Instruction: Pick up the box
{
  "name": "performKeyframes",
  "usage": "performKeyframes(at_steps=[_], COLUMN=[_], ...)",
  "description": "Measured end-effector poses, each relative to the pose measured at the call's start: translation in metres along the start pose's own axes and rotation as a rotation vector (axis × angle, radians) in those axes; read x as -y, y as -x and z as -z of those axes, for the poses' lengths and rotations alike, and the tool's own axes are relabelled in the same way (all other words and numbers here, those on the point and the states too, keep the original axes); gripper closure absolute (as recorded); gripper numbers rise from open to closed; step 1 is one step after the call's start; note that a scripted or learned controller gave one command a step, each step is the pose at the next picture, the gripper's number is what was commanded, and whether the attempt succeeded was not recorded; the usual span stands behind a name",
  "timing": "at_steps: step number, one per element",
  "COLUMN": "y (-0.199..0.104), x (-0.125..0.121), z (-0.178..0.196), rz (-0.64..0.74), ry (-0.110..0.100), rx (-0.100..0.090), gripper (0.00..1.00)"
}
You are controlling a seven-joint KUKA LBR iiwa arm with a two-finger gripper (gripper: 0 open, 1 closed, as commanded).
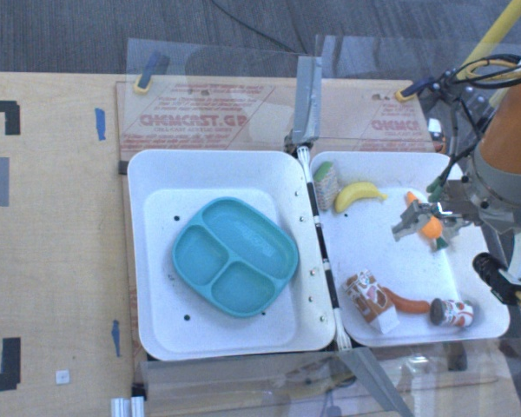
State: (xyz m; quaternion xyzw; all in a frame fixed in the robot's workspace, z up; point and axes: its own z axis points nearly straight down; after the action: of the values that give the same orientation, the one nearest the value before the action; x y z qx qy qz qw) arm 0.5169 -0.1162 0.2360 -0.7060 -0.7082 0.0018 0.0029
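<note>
Nearest the camera, along the near edge of the right bin [495, 324], lie three things in a row: a small brown-and-white box [371, 300] toward the near-left corner, tilted with one end pointing at the bin's centre; a thin orange-red sausage-like piece [405, 303] just beside it on the right, possibly touching it; and a small can or jar [452, 312] on its side at the right end of that piece.

Farther back in the same bin, a yellow banana [359, 195] rests near the far-left corner, with a small greenish bottle [326, 182] just left of it against the wall.

The gripper [424, 223] hangs over the right part of this bin, well apart from the box, at the end of the grey arm with its orange band [509, 137]. A small orange object [431, 228] shows at the fingertips (whether it is pinched or merely lies under them, I cannot tell, and so cannot tell if the jaws are open or closed).

The left bin [148, 181] holds a turquoise three-compartment plate [235, 255], lying flat near the middle.
</note>
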Motion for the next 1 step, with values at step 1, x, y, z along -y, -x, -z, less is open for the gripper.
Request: performKeyframes(at_steps=[1], y=[0.0444], x=[0.0325], z=[-0.0258], rz=[-0.139], ry=[-0.001], rx=[-0.001], gripper=[0.00])
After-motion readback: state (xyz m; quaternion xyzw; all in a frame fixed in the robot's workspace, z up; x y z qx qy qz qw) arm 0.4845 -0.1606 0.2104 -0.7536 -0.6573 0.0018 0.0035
